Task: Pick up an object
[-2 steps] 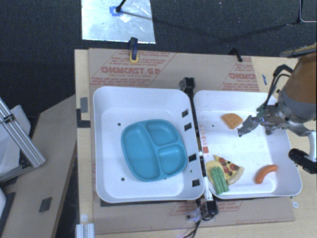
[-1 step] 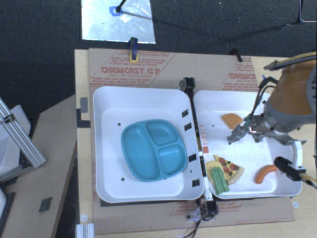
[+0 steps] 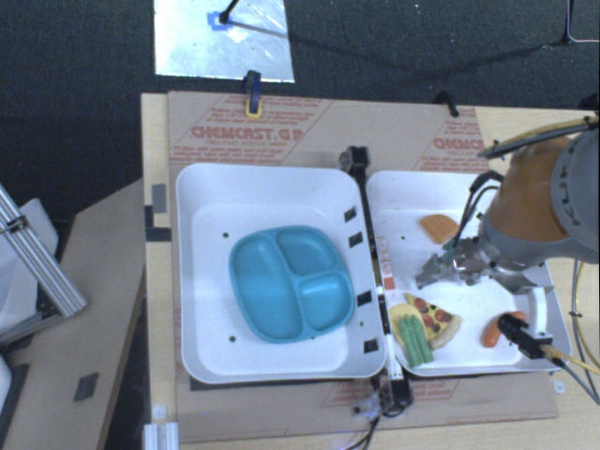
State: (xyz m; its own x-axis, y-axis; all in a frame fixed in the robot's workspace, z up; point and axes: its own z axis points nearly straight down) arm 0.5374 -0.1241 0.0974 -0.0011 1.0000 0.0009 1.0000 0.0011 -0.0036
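Pizza slice (image 3: 433,323) lies just below the pincer (image 3: 433,272).

My arm (image 3: 553,204): grey cylindrical casing, broad orange band above the wrist. Black cables loop along the band's left side down to the wrist. My gripper (image 3: 433,272) is dull metallic grey, angular, narrowing toward its fingers.

blue tray (image 3: 286,289) | white bins (image 3: 202,251) | red-spotted yellow pizza slice (image 3: 433,321) | green pickle (image 3: 413,337)
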